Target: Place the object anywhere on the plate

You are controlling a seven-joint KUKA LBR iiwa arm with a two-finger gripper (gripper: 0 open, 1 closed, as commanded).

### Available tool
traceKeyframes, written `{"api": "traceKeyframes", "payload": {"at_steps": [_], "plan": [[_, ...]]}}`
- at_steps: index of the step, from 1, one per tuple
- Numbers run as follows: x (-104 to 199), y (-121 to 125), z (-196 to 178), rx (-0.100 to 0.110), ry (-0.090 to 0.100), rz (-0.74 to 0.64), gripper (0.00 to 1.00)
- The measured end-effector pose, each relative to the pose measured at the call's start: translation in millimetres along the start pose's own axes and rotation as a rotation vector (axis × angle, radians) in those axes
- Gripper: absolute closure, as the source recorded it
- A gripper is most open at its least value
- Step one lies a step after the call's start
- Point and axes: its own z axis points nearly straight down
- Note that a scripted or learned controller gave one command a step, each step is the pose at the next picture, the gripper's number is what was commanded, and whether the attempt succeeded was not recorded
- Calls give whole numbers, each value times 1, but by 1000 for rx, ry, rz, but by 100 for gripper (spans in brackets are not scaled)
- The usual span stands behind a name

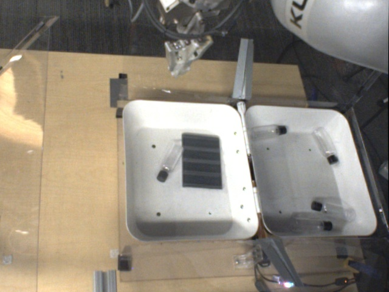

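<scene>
We judge the clear tube [168, 161], at 9 o'clock beside the dark plate [202, 160], light, slippery, best pinched mid-length; end effector [182, 62] hangs empty, aperture indeterminable.

The light was bright and even. White glare shone on the desk [24, 102] at the left. The bins [182, 224] had soft grey shadows inside. The picture looked a little fuzzy.

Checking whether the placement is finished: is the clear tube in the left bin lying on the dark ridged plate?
No, the tube lies on the white bin floor beside the plate's left edge.
</scene>
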Motion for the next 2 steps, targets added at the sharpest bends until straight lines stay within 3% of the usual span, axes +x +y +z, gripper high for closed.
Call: {"api": "traceKeyframes", "payload": {"at_steps": [1,2], "plan": [[-1,2,-12,-3,2,615,100],[36,12,-12,-3,2,308,100]]}}
